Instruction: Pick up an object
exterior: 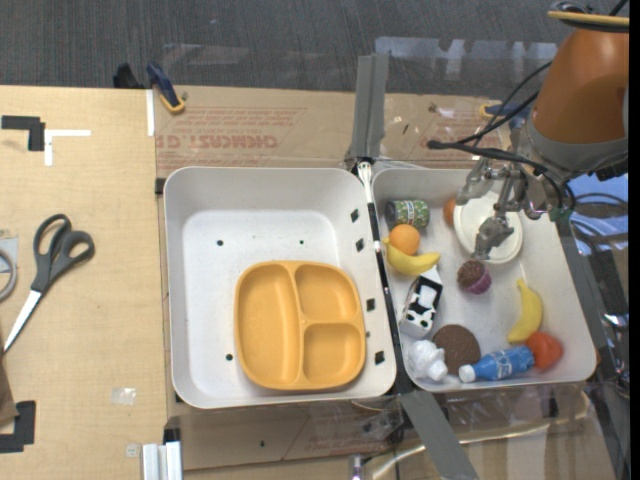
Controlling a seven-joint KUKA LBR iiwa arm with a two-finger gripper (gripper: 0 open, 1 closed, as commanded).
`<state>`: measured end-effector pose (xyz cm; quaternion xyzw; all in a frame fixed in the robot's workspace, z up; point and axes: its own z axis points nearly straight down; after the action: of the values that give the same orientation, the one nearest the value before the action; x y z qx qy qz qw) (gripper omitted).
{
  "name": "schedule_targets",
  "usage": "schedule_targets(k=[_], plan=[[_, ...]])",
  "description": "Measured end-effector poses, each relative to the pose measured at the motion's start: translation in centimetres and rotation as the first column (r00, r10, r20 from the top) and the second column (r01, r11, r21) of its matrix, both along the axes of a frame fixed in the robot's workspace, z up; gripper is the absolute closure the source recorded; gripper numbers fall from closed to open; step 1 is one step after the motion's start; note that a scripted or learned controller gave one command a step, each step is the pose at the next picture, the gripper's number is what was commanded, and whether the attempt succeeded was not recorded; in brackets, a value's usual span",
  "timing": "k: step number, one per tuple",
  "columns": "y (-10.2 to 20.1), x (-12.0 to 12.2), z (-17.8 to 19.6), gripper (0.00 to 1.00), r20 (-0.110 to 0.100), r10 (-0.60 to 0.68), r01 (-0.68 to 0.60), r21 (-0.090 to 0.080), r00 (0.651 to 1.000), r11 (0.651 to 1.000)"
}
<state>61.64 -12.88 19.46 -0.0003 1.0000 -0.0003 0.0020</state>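
Left bin (190,268), white and shallow, held a yellow three-compartment plate (300,324), lying flat toward its near right part. Black-handled scissors (45,268) lay on the wooden benchtop (80,168) well to the left of the bins, blades pointing toward the near edge. A blue clamp with a yellow tip (166,88) sat at the far edge of the cardboard sheet (250,133) behind the left bin.
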Motion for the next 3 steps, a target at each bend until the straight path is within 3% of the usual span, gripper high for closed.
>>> schedule_targets(k=[1, 2, 3], plan=[[-1.4, 1.9, -10.1, 0.0, 0.001, -0.037, 0.037, 0.0, 0.999, 0.999], [-8.6, -0.7, -10.0, 0.0, 0.001, -0.15, 0.15, 0.002, 0.989, 0.989], [-9.2, -11.2, -10.3, 0.0, -0.003, -0.294, 0.294, 0.002, 0.956, 0.956]])
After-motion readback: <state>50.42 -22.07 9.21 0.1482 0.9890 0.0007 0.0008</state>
